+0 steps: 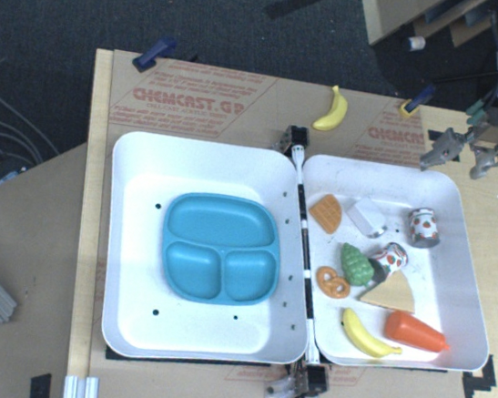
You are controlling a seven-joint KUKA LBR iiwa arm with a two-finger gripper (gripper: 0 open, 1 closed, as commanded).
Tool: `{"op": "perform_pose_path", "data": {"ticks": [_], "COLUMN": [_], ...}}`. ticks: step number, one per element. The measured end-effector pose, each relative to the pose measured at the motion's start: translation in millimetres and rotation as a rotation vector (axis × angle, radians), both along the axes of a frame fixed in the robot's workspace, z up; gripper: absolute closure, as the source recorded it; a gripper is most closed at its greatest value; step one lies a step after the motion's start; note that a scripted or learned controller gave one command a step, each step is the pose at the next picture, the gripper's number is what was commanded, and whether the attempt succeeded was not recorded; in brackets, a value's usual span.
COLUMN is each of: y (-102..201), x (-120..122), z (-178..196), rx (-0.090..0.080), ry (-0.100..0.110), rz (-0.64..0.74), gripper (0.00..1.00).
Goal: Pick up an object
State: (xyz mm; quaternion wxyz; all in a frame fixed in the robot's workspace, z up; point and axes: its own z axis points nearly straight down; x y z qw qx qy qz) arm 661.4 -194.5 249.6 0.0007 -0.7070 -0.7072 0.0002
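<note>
My gripper (458, 158) hangs at the upper right, above the far right corner of the right bin (465, 270), open with nothing between its fingers. Below it in that bin lie an orange waffle piece (326, 212), a white block (368, 218), a red-and-white speckled ball (423, 227), a green broccoli piece (357, 264), a small red-and-white toy (392, 257), a pretzel (333, 283), a tan cheese wedge (390, 295), a yellow banana (368, 335) and an orange carrot (414, 332). The speckled ball lies closest to the gripper.
The left bin (140, 187) holds a blue divided plate (221, 247). A second yellow banana (332, 111) lies on the cardboard bench behind the bins. Blue clamps (153, 54) sit at the bench's back edge. A hinge rail (302, 238) separates the bins.
</note>
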Motion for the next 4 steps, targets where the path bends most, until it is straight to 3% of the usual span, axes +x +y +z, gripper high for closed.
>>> {"op": "perform_pose_path", "data": {"ticks": [1, 2, 3, 4], "y": [-2.7, -0.9, -0.7, -0.5], "x": [5.4, 5.0, 5.8, 5.8], "z": [-151.7, -164.7, -154.0, -154.1], "rx": [-0.001, 0.0, -0.001, -0.001], "ry": [-0.003, 0.002, -0.001, 0.0], "rz": [0.0, 0.002, 0.002, 0.003], "gripper": [0.0, 0.0, 1.0, 0.0]}}
